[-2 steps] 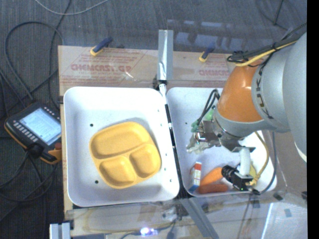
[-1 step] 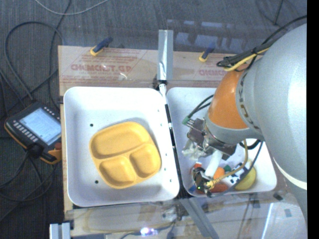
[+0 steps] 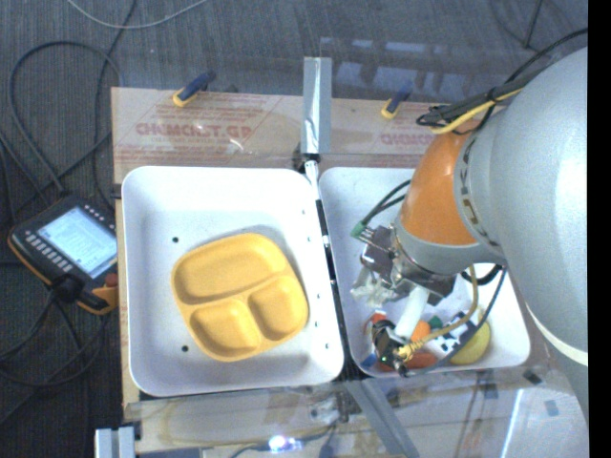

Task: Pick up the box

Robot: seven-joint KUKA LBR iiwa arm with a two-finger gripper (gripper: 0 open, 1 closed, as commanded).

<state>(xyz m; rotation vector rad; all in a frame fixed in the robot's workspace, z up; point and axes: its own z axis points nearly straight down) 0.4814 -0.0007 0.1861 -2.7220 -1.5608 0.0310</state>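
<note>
The box cannot be picked out with any certainty: the right bin [image 3: 336, 256] holds a small jumble of things at its near end, among them a white and orange piece [image 3: 417, 319], a yellow rounded thing [image 3: 473, 343] and some red and green bits [image 3: 384, 343], all crowded under the arm, and none of them reads plainly as a box. The gripper [image 3: 393, 299] is down low in that bin, just above or among the clutter, with cables trailing beside it; whether the jaws are wide, narrow or closed on anything I cannot tell, since the wrist and the orange band [image 3: 441, 194] hide them. By my reading the pick is at the reaching or grasping stage, with nothing seen lifted clear, so the lift itself is left to do. The left bin [image 3: 143, 256] holds a yellow divided tray [image 3: 241, 296], well apart from the work.
</note>
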